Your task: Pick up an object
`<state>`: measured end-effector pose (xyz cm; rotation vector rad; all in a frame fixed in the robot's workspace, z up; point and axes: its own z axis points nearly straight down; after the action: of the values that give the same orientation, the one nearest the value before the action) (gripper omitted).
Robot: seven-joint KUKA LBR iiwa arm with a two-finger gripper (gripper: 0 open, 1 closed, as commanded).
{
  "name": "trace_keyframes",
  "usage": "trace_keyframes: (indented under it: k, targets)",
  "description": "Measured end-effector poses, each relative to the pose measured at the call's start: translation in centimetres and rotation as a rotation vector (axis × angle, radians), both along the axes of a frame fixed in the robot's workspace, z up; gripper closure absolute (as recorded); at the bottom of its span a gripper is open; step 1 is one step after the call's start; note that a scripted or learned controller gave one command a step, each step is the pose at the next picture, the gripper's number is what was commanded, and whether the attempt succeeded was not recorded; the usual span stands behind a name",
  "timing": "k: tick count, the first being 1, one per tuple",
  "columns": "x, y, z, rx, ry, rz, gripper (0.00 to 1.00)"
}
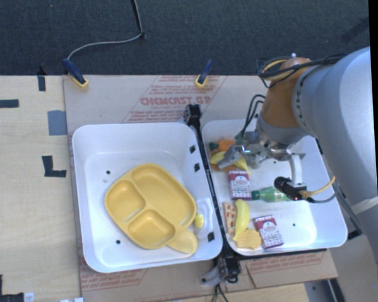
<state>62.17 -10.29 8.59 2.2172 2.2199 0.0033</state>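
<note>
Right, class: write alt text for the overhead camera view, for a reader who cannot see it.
A grey robot arm's gripper hangs over the right white bin, above small toy foods: a yellow banana, a green bottle. The left white bin holds a yellow divided plastic tray.

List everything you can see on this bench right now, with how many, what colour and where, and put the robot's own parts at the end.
Bins: 2, white, side by side on the cardboard sheet.
Divided plate: 1, yellow, in the left bin.
Small round piece: 1, yellow, left bin, by the plate's right edge.
Small cartons: 2, red and white, right bin; one mid-bin, the other near the front.
Bottle: 1, green, lying in the right bin.
Banana: 1, yellow, right bin, front.
Toy food pieces: a few, orange and yellow, back of the right bin.
Clamps: 2, blue and yellow, back edge of the cardboard.
Arm: 1, grey with an orange band, from the right.
Gripper: 1, over the back of the right bin.
</note>
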Motion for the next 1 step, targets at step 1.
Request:
trace_keyframes:
  k: [1]
  targets:
    - [4.33,0.49,-0.22,0.002,0.023,0.000,0.00]
